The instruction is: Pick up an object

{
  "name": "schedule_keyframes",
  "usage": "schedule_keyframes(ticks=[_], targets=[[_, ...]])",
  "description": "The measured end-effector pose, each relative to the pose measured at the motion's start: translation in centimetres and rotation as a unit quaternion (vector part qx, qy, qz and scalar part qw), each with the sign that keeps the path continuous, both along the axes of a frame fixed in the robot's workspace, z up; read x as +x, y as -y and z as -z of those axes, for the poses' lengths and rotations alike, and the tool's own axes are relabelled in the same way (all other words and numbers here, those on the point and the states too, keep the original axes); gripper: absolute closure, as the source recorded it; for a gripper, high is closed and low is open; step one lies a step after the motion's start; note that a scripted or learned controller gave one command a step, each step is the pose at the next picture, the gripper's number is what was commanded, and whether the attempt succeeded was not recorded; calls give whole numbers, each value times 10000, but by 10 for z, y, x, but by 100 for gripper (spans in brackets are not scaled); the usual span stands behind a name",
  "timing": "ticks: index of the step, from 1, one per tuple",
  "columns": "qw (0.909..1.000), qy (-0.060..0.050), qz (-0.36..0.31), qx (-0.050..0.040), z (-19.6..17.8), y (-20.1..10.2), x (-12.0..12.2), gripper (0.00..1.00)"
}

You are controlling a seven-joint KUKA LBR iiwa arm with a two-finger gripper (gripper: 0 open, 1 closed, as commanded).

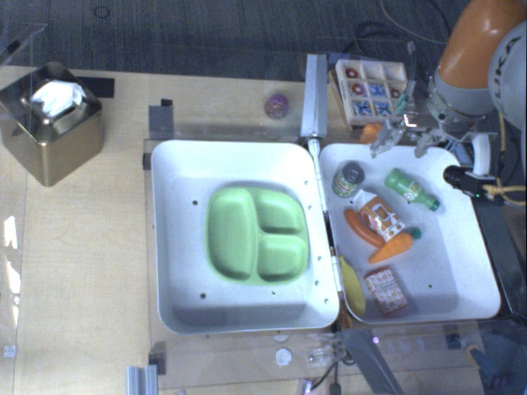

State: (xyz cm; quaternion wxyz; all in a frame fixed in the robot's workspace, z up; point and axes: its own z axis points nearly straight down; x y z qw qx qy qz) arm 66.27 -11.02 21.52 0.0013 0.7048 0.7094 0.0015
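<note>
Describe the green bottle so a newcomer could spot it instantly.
Look in the right bin, the one crowded with small items. Near its far edge, just below the gripper, lies the green bottle on its side. Among its neighbours only it is green, with a white label.

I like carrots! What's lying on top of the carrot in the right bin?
A small orange-and-white packet lies across the leafy end of the carrot and over a red sausage-shaped toy beside it. Whatever sits under the packet is covered.

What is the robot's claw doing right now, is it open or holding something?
End effector: open, holding nothing, above the back edge of the right bin.
</note>
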Motion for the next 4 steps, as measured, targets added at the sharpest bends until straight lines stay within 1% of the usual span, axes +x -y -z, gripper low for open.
schedule_keyframes(ticks=[1, 2, 3, 4], targets=[[9994, 154, -298, -38, 84, 9, -32, 0], [9958, 45, -912, -14, 126, 4, -68, 0], [9957, 104, -919, -34, 112, 4, -64, 100], [9916, 24, -1291, -13, 19, -5, -32, 100]])
